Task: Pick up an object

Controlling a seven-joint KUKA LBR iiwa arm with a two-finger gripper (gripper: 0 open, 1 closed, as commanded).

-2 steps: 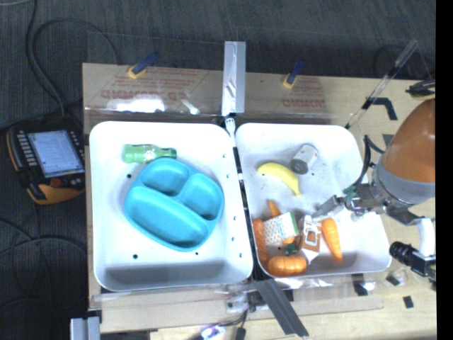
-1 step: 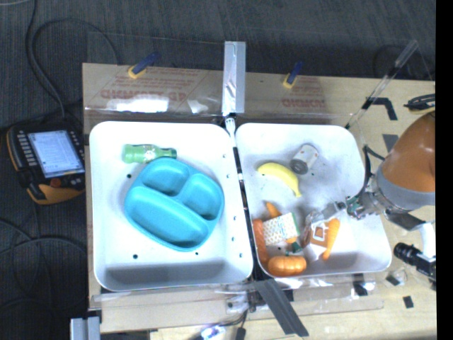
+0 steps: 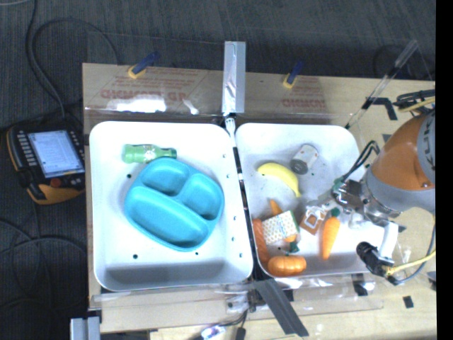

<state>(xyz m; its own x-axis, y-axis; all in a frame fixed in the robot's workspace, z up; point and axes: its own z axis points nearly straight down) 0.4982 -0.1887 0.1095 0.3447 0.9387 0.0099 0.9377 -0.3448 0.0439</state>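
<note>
The right bin holds a yellow banana, a grey round piece, an orange carrot, a small orange pumpkin, an orange-and-white box and a small brown-and-white block. My gripper hangs over the bin's right part, just above the carrot and beside the small block. The arm's orange band rises to the right. The fingers are hidden among wrist parts and cables.
The left bin carries a blue divided plate and a green bottle lying along its far wall. A metal divider stands between the bins at the back. A teach pendant lies left of the bench.
</note>
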